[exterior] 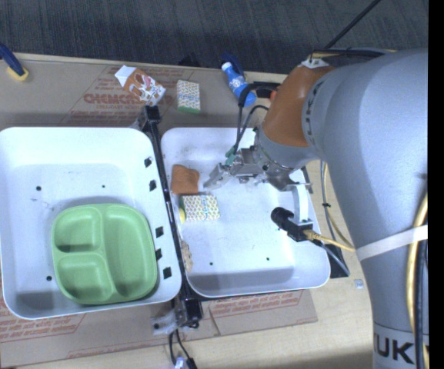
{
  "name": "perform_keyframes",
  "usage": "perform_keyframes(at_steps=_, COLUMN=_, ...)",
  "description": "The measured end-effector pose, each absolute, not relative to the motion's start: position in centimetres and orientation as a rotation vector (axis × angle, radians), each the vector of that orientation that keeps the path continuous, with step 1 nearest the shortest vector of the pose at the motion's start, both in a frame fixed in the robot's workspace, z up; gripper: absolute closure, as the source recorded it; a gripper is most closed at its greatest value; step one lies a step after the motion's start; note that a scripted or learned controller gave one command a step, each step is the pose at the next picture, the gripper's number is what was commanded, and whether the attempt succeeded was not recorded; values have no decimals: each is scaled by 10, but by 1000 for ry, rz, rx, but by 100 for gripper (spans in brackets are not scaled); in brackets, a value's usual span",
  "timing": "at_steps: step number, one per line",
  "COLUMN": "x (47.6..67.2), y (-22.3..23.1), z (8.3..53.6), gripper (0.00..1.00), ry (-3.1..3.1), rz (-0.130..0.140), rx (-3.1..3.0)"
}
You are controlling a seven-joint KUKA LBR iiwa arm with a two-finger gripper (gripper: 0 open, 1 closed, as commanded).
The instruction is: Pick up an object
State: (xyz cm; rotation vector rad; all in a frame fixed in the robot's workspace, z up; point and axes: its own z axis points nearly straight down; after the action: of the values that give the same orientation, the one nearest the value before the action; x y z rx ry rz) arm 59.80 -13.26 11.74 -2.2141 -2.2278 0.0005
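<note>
Brown and soft-looking, the small block [185, 179] near the left wall of the right bin [241, 281] appears to be a sponge or a bread-like toy: I judge it light, squashy and easy to pinch across its short sides, with little risk of slipping. Just below it, touching or nearly so, lies a patterned packet [200, 207], flat and probably crinkly, harder to grip except by its edges. The claw [220, 174] hangs low over the same bin, just beside the brown block on its right and above the packet; its tips look slightly spread with nothing between them, though the slanted view leaves that uncertain. A green divided tray [102, 252] rests in the left bin [21, 148], well apart.
</note>
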Motion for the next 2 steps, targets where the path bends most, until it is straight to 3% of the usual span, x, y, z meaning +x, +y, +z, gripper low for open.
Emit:
perform_keyframes(at_steps=1, x=498, y=-105, z=147, gripper=0, ry=-2225, rz=4, rx=-2213)
perform_keyframes(at_steps=2, x=546, y=-97, z=129, gripper=0, ry=-2227, rz=3, rx=-2213)
